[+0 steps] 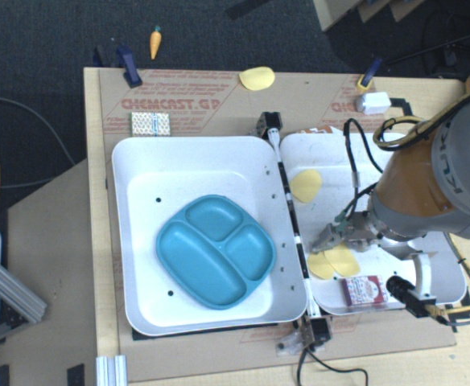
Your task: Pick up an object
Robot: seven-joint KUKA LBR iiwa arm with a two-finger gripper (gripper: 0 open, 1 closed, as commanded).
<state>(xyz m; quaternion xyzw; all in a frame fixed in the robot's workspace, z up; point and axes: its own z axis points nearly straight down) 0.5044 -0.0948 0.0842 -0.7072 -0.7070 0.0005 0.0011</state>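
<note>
Arm: fat grey cylindrical link at 3 o'clock, wide orange band below it toward the wrist. Wrist end is pale grey metal, small dark gripper hardware. Black cables loop along the top, at 2 o'clock.

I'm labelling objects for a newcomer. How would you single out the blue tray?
Find the left white bin, the larger of the two. The blue tray lies flat in its middle, alone. It is rounded, split into three compartments, and the one blue item in either bin.
</note>
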